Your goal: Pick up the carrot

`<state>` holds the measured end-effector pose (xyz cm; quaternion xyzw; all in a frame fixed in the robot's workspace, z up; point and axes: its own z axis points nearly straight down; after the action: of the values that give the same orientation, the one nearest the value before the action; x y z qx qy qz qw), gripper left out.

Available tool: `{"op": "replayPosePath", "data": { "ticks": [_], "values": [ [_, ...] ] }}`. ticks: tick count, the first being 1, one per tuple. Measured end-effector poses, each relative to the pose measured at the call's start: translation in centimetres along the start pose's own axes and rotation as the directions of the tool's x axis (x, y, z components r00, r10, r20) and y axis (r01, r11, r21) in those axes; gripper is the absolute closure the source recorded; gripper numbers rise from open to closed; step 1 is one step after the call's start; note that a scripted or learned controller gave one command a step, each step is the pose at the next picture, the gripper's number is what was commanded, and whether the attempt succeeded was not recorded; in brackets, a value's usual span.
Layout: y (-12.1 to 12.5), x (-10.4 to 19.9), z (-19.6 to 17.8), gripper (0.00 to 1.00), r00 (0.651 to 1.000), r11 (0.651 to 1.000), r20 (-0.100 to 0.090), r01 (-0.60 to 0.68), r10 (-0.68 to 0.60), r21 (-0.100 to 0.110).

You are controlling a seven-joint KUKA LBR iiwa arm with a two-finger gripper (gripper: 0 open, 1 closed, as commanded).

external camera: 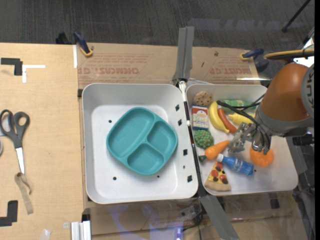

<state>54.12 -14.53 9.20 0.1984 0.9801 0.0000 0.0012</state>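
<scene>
Carrot first: it lies in the right bin, near that bin's left-centre, its orange body slanting up to the right and its green stalk end pointing down-left toward the divider between the bins. Just above its stalk end sits a green broccoli-like piece, and above that a small red-and-white carton with a brown cookie at the bin's top. To the upper right of the carrot lie a yellow banana and a reddish sausage-shaped piece. Below the carrot rest a small blue bottle with a white cap and, nearer the front wall, a pizza slice. The end effector hangs over the middle of the right bin, just beside the carrot's thick end — whether it touches the carrot cannot be told, and nothing is clearly seen between its fingers; how wide they stand cannot be told either. An orange round fruit lies just right of it. The arm comes in from the right, its orange band above the wrist. The left bin holds a teal divided plate, tilted diagonally. On the table to the far left lie scissors.
</scene>
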Motion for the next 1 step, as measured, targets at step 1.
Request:
{"op": "replayPosePath", "data": {
  "ticks": [1],
  "values": [
    [5.50,4.39,-10.01,1.00,0.987,0.987,0.000,-0.159,0.159,0.000]
  ]
}}
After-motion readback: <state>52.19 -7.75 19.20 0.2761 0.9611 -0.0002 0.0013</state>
